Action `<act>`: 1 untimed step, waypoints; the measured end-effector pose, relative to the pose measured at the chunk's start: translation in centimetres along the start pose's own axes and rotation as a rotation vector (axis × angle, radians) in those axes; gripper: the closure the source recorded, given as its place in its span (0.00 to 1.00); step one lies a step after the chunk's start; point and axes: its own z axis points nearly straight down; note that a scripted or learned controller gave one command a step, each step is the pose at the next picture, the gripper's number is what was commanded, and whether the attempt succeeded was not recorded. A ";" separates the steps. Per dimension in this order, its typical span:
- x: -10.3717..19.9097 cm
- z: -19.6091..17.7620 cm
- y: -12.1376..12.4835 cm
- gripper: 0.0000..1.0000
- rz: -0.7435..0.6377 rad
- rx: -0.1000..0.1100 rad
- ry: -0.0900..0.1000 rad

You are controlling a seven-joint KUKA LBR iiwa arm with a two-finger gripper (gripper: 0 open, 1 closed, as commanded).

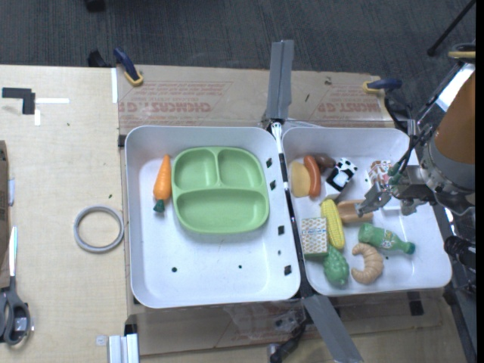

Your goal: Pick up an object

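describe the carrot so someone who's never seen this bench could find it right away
Start at the left white bin, which holds a green divided plate. The carrot lies just off that plate's left edge, pointing up the bin with its green stem end nearest the camera. It is the sole orange thing in that bin; the other toy foods are in the right bin.

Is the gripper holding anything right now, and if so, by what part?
Cannot be told. The gripper is low in the right bin, beside the corn and above the green bottle, but nothing shows between its fingers.
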 end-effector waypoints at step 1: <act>-0.6 13.2 2.1 0.00 -0.207 -0.012 -0.003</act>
